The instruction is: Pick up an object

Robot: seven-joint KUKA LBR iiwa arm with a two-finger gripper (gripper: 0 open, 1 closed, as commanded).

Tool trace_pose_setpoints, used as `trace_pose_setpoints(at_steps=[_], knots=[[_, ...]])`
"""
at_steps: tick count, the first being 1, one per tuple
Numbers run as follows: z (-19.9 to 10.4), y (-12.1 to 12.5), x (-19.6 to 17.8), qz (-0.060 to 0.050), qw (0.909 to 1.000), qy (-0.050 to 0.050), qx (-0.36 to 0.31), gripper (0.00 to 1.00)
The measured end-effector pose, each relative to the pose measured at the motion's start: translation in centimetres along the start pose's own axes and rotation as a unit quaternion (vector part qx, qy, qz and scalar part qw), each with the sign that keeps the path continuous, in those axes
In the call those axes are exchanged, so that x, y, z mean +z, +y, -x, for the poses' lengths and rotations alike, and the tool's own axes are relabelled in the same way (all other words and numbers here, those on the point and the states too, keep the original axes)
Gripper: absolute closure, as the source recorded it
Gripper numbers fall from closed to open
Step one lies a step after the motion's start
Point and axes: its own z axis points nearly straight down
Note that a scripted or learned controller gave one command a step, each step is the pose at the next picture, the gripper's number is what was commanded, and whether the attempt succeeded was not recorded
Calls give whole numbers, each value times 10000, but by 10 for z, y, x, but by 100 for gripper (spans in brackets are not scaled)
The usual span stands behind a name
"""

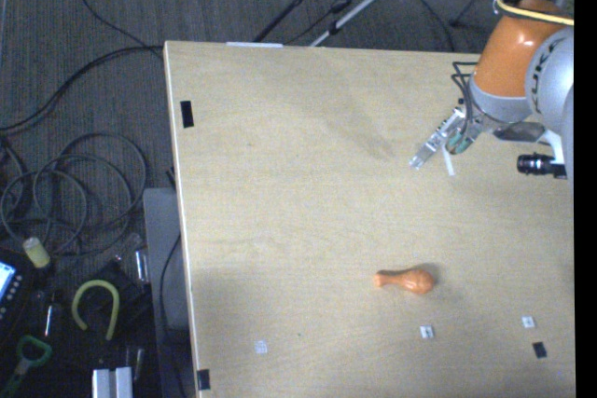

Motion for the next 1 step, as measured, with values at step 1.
trace_pose_setpoints(at_steps=[1], knots=[[-33,30,-72,7,9970,33,768,100]])
